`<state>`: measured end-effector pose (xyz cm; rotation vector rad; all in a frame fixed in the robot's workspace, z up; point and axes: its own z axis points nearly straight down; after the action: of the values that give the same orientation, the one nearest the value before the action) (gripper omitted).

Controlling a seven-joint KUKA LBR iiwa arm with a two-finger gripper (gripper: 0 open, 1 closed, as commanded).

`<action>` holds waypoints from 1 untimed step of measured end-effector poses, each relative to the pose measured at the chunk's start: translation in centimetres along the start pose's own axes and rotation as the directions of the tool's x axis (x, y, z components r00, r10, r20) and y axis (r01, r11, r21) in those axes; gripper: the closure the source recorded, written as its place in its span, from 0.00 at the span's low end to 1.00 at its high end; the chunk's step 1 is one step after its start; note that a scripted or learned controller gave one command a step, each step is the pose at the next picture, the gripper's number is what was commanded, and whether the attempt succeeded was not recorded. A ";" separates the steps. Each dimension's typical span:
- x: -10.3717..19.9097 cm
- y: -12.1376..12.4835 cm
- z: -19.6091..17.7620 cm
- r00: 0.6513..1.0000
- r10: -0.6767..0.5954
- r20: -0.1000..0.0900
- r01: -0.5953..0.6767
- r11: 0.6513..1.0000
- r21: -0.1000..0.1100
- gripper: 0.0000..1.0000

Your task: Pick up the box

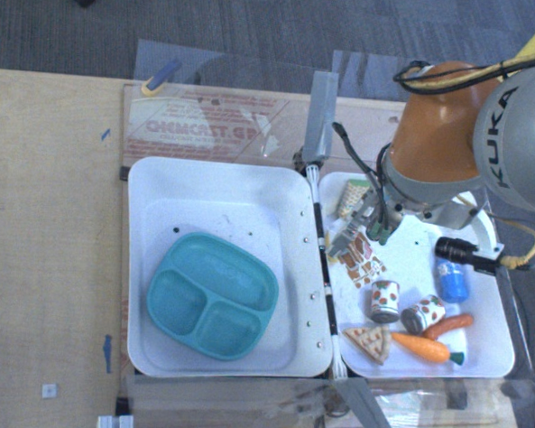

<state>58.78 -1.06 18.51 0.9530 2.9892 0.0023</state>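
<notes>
Gripper (pixel 364 225) low in right bin (pixel 498 358), hovering over patterned box (pixel 362 260) near the bin's left wall; finger state: can't tell. Reads as approach/descend step. Next: centre over box, drop, close. Toy cup (pixel 385 300) close by, could get bumped.

Teal divided plate (pixel 211 294) in left bin (pixel 151 192), hand (pixel 362 225) over patterned box (pixel 364 258) (right bin (pixel 498 354)), carrot (pixel 419 346) nearby
</notes>
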 end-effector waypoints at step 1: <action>-5.2 3.3 0.0 0.999 -0.038 0.001 0.038 0.999 -0.001 1.00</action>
<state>64.92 -1.43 18.58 0.8959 3.0053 0.0023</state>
